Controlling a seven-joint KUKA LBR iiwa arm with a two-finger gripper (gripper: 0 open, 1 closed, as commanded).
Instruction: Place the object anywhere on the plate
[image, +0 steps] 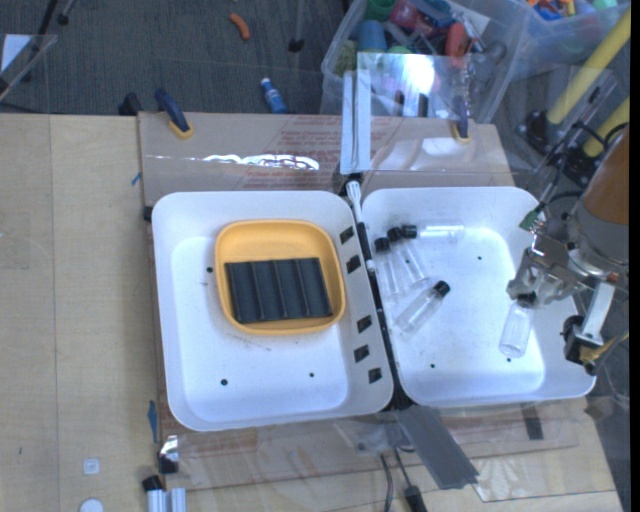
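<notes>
A yellow plate (228, 250) rests in the left bin (190, 380), and a dark grey ridged block (278, 290) lies flat on it. The right bin (470, 375) holds several clear vials with black caps: one (424, 304) near the middle, one (432, 233) near the back wall, and one (514, 330) at the right. My gripper (533, 288) hangs over the right side of the right bin. It is directly above the right vial and hides that vial's top end.
Black clips (362, 292) line the ridge where the two bins meet. A clear plastic box (440, 60) full of clutter stands behind the right bin. The arm's grey body and cables (590, 270) crowd the right bin's right rim.
</notes>
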